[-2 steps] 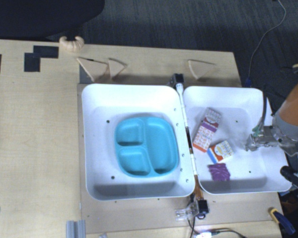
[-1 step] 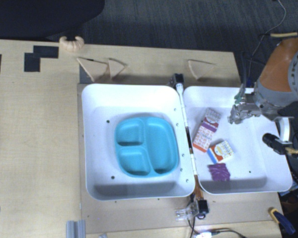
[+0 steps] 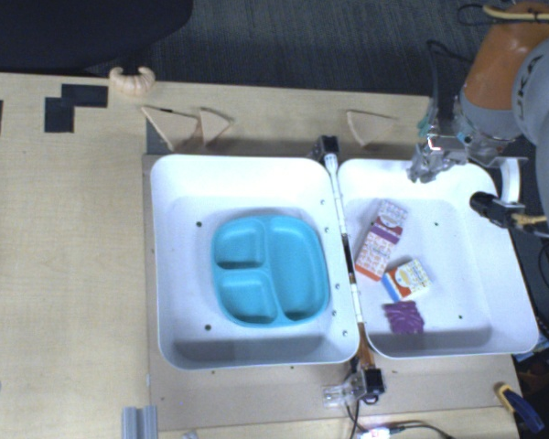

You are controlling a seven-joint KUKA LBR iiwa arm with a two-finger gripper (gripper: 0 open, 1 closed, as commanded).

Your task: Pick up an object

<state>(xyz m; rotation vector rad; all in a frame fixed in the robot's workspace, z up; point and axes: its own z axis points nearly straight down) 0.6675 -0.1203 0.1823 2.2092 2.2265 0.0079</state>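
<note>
The right bin point(image 3: 476, 332) holds a pink and white carton point(image 3: 381, 239), a small box in white, orange and blue point(image 3: 407, 279), and a purple bunch of grapes point(image 3: 403, 317). My gripper point(image 3: 427, 165) hangs over the far rim of this bin, above and behind the carton, well apart from all three objects. I see nothing between its fingers, and their gap is too small to read from here. A blue divided tray point(image 3: 271, 269) lies in the left bin point(image 3: 178, 245).
The grey arm with its orange band point(image 3: 499, 67) comes in from the upper right. A black divider strip point(image 3: 343, 236) runs between the bins. Tan paper wedges point(image 3: 188, 124) stand behind the bins. Cables and a connector point(image 3: 366, 387) lie at the front edge.
</note>
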